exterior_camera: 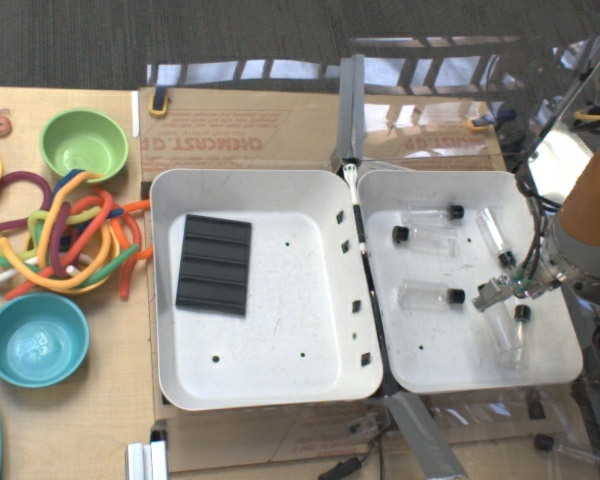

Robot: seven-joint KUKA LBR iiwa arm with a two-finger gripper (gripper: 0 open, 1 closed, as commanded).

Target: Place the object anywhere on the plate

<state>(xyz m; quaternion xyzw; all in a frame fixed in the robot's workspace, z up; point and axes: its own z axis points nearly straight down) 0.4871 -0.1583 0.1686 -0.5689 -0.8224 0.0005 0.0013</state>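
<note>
Here the gripper (495, 295) sits low over the right bin (435, 373), near its right wall, among clear black-capped vials (430, 214); finger state cannot be told. The black ridged plate (214, 264) lies flat in the left bin (260, 383), near its left wall, open white floor to its right.

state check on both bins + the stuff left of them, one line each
black ridged plate: lying flat in the left bin, nothing on it
clear vials: several, black-capped, lying on their sides, scattered in the right bin
gripper: low over the right bin among the vials; grip unclear
green bowl: upright
blue bowl: upright
coloured cords: tangled heap between the bowls
</note>
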